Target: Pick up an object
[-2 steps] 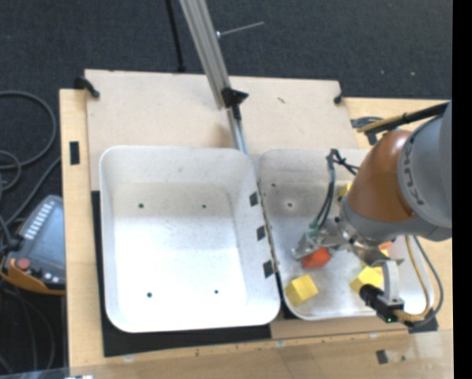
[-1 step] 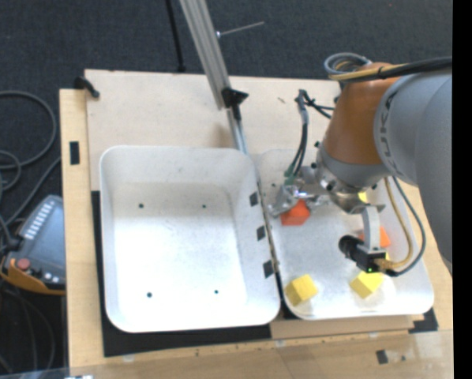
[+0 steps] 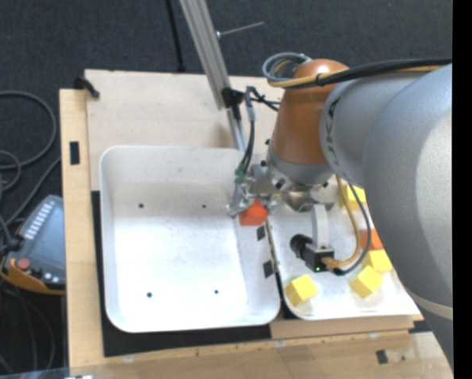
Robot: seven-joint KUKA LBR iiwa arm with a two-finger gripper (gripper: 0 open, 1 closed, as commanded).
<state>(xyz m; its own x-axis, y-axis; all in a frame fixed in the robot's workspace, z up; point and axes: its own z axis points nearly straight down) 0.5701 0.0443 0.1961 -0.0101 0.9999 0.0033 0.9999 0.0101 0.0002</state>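
My gripper (image 3: pixel 249 207) hangs below the orange wrist band, over the rim between the two bins. A small orange block (image 3: pixel 255 211) sits between its fingers, with a grey finger (image 3: pixel 237 205) against its left side. The gripper is shut on this block, which is held above the right edge of the left bin (image 3: pixel 173 243). The arm's big grey body covers much of the right bin (image 3: pixel 331 310).
Yellow blocks lie in the right bin: one (image 3: pixel 301 289) near its front left, another (image 3: pixel 365 281) at the front right, a third (image 3: pixel 351 197) partly behind the arm. A metal pole (image 3: pixel 208 46) slants up behind the bins. A pendant (image 3: pixel 39 243) and cables lie left of the bench.
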